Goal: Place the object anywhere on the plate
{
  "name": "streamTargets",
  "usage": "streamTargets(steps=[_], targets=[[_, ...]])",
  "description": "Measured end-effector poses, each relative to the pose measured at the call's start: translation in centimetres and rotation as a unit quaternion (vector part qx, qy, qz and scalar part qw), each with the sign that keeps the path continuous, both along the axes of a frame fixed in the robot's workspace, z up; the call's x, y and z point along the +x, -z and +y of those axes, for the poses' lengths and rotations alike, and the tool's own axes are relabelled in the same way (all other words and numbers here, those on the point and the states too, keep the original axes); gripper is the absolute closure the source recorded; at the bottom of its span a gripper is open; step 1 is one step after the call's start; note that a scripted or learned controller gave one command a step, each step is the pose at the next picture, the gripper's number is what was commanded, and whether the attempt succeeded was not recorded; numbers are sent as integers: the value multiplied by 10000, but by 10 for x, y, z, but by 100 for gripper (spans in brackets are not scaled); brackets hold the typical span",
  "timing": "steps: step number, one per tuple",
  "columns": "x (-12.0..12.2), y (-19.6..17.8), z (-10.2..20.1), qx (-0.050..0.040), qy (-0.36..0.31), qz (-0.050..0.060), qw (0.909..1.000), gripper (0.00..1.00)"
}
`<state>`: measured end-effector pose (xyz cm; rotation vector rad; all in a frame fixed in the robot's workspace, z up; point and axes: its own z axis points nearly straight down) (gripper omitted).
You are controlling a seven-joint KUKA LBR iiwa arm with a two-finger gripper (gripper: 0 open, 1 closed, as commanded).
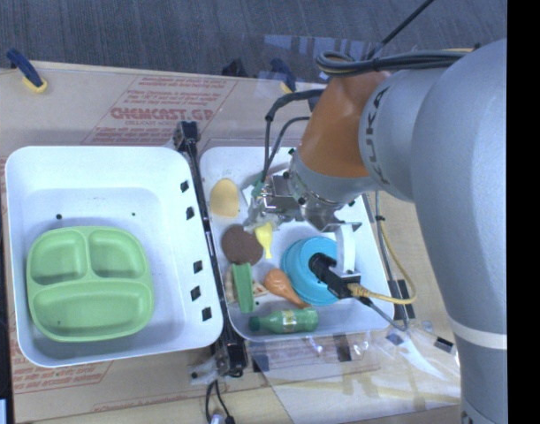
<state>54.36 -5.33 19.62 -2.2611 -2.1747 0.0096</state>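
Hovering hand [268, 203] (grip state hidden) over right bin [367, 321], green plate [90, 283] lying lengthwise left-right.

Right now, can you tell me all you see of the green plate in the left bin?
The green plate lies flat on the floor of the left bin, toward its near left corner. It looks like smooth light-green plastic, a rounded rectangle with raised ridges that split it into three compartments: two small ones at the far side, one long one at the near side. All three hold nothing. It seems to touch just the bin floor.
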Motion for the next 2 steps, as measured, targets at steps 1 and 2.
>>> streamTargets(steps=[1, 2], targets=[[-45, 6, 32, 4, 1528, 42, 9882, 100], [-45, 6, 32, 2, 1529, 39, 9882, 0]])
